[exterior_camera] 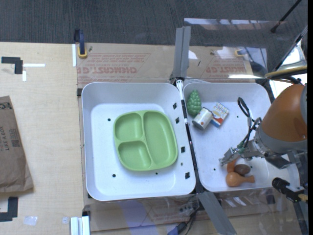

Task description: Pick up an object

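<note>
2 bins (93, 131) — 1 plate (145, 140)

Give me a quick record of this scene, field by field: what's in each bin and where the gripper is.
left bin: green divided plate
right bin: green bumpy fruit toy, small can, small packet, brown and orange items near the front
gripper: low in the right bin, just above the brown and orange items
held object: none seen between the fingers
</note>
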`<state>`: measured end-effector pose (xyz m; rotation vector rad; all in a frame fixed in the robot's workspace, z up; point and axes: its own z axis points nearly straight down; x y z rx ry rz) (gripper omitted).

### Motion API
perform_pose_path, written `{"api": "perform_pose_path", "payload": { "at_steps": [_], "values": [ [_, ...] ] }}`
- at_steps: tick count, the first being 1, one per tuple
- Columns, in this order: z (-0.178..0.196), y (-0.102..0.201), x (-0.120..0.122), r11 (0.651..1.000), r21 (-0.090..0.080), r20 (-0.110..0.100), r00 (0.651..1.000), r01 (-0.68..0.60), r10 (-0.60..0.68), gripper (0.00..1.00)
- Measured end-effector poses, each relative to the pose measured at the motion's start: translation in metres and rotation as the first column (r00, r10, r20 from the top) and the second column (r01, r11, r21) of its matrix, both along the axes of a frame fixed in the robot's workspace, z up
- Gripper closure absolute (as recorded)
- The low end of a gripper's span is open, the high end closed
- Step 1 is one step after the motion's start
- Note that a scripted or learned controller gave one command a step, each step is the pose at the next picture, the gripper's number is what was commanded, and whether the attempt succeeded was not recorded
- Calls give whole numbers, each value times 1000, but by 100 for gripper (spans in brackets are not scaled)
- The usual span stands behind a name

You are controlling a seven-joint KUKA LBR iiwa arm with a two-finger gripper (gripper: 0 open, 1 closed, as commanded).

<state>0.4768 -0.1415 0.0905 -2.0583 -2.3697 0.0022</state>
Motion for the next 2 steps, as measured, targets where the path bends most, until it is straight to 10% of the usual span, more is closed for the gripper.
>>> {"api": "perform_pose_path", "payload": {
  "at_steps": [1,2],
  "values": [
    [8,-1,0,1000,0,0,1000,4,-4,100],
    [100,72,63,999,-2,1,999,36,-36,100]
  ]
}}
